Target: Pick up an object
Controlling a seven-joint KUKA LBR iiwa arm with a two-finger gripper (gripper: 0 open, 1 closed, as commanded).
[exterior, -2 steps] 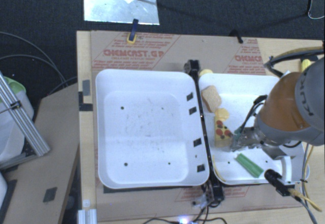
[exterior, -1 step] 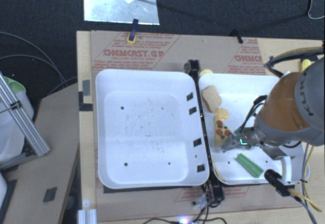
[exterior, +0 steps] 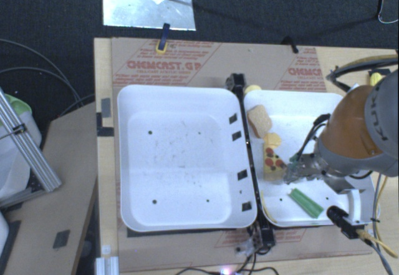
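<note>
The right bin (exterior: 293, 100) holds several small objects. A tan bread-like piece (exterior: 260, 120) lies near its left wall. Below it sit a yellow piece (exterior: 273, 140) and a pizza-like slice with red dots (exterior: 272, 164). A green stick (exterior: 305, 202) lies near the front wall. My gripper (exterior: 294, 172) is low in the bin, just right of the pizza slice and above the green stick. The orange band and wrist (exterior: 355, 133) hang over the bin's right half and hide what lies under them.
The left bin (exterior: 181, 155) stands beside the right one, with a black clip strip (exterior: 246, 143) along the shared wall. A small yellow object (exterior: 252, 89) rests at the right bin's top left corner. Cardboard lines the bench under both bins.
</note>
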